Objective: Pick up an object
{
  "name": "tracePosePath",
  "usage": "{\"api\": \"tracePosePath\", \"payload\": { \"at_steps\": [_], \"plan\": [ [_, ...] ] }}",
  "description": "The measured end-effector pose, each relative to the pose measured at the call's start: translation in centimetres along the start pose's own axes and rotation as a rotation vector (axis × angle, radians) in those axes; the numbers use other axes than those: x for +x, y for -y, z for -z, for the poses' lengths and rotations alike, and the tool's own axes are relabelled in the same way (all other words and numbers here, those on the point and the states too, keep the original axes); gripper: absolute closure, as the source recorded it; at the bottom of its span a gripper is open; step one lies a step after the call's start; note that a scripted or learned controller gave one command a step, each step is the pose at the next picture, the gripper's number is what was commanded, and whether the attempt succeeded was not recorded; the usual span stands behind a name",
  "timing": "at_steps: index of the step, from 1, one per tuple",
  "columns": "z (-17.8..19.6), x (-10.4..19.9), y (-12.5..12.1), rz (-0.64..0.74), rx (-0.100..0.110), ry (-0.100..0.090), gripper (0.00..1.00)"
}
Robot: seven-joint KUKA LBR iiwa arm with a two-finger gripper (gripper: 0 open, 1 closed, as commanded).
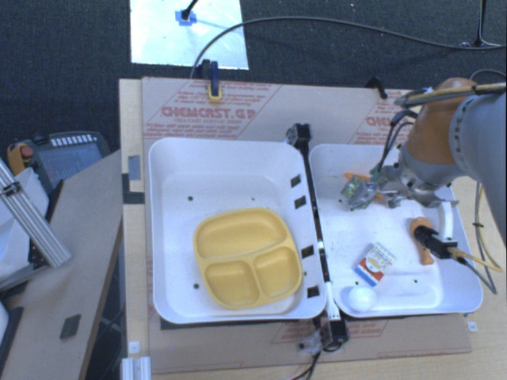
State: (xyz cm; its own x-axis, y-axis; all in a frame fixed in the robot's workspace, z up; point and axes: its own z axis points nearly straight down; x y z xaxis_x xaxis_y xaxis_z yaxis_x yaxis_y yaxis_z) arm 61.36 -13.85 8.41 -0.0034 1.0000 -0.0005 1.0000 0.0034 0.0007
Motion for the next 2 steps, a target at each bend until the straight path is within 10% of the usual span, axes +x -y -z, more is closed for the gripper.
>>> {"api": "tracePosePath", "payload": {
  "at_steps": [1,2],
  "plan": [
    [1.2,0.0,-0.1,0.0,-0.002,0.0,1.0],
    [6.0,0.8,-0.6,0.002,-0.006,0.0,1.0]
  ]
}}
